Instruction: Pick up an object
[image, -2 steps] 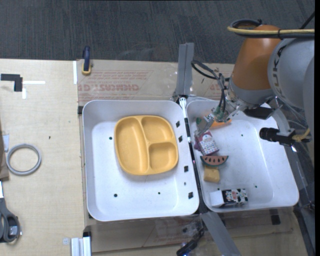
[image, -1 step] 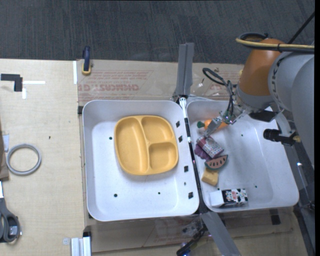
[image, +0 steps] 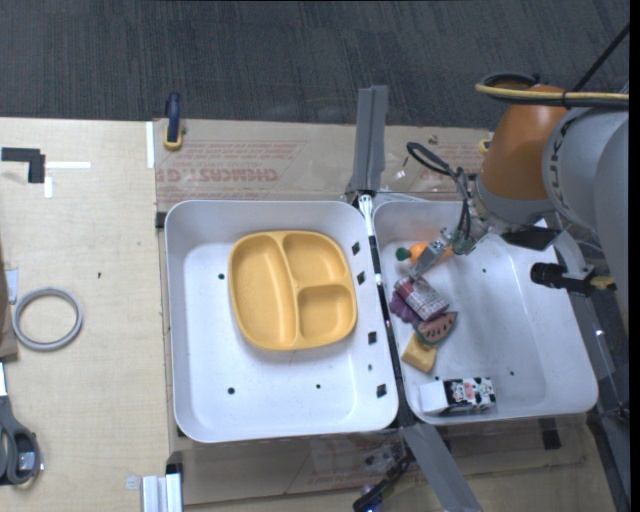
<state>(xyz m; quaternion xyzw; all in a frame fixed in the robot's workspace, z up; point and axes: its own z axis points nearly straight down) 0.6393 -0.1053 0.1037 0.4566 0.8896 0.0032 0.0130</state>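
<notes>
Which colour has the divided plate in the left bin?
Yellow-orange: the divided plate, in the camera view.

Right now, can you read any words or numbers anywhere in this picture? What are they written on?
Red print on the brown cardboard sheet behind the bins: it is there, but upside down and too blurred to read.
Small black and white box in the right bin: it has markings, too small to read.
Purple packet in the right bin: any print on it is too small to tell.
Nothing else shows writing.
</notes>
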